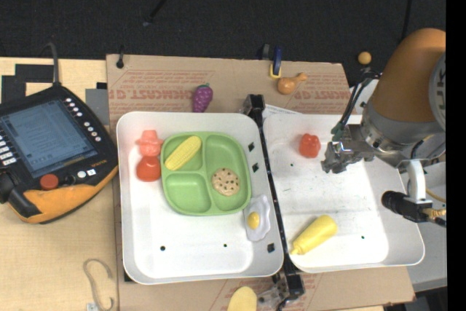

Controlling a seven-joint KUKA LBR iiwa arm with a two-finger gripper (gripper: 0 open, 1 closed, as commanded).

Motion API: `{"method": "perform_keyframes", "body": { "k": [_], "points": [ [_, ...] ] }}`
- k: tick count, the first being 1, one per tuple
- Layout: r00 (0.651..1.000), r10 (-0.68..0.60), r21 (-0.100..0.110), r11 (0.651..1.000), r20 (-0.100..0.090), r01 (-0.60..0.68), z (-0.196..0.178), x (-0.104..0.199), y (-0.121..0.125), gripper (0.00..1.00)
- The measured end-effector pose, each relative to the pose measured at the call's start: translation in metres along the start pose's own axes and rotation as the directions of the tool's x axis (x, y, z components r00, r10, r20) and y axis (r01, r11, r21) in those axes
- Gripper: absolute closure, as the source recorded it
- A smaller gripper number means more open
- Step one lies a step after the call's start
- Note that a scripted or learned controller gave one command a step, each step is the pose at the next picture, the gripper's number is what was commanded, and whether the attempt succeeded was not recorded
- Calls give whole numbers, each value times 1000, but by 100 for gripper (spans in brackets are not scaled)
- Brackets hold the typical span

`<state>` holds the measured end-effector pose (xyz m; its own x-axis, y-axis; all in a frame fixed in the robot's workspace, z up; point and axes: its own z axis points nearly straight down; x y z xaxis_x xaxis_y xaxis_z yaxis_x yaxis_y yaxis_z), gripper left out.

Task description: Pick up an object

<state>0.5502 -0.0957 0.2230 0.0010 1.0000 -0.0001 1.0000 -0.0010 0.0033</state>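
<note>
The right bin [378, 247] is the landmark. Above its upper right part hangs the arm [408, 95], and the gripper [336, 160] sits low over the bin's middle; whether it is open or closed can't be told, and nothing is seen in it. The yellow bottle [314, 234] lies near the bin's lower left corner, long axis slanting. The red pepper [309, 146], upper left, is just beside the gripper, on its left, and nearer

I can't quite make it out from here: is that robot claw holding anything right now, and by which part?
Nothing shows between the fingers of the gripper. It hangs over the right bin, beside the red toy pepper, apart from it.
</note>
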Motion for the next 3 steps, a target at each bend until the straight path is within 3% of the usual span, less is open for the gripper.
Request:
{"method": "perform_keyframes", "body": {
  "k": [1, 2, 3],
  "points": [
    [1000, 1, 5, 1000, -1, -1, -4, -1, 0, 100],
    [1000, -5, 5, 1000, -2, 5, -2, 58, 13, 100],
    [1000, -4, 5, 1000, -2, 4, 2, 99, 28, 100]
  ]
}}
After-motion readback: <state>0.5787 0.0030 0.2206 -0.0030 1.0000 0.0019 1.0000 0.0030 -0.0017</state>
